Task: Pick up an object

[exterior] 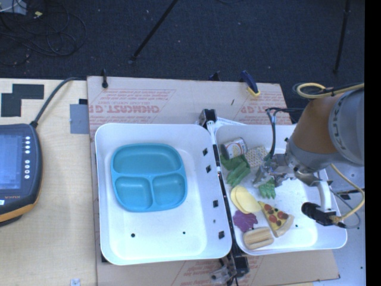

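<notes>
Currently your arm (324, 133) reaches in over the right bin (324, 234), grey body with the orange band just above the wrist, and the tool (269, 174) sits low among the toys at that bin's middle. You cannot tell from this slanted view whether the tool is apart or together; its tip is lost in dark metal and clutter, and nothing is plainly seen between it. Taking the right bin as the landmark: a small green toy (267, 189) lies just under and beside the tool, touching or nearly so, near the bin's centre. A larger green leafy toy (237, 170) sits toward the bin's left wall, with a small grey-and-white box-like item (235, 147) beyond it at the far left corner. A yellow lemon-shaped piece (244, 199) rests left of centre, a purple piece (244, 220) just nearer the front from it, a hot-dog bun toy (258, 238) at the front edge, and a pizza slice (277, 217) beside the bun, toward the front middle. Left of the right bin, sharing its divider, the left bin (119, 243) holds a blue three-compartment plate (149, 177). Both bins rest on a cardboard sheet (155, 103) on the table (53, 237); a tablet-like pendant (18, 165) lies well left of them.
</notes>
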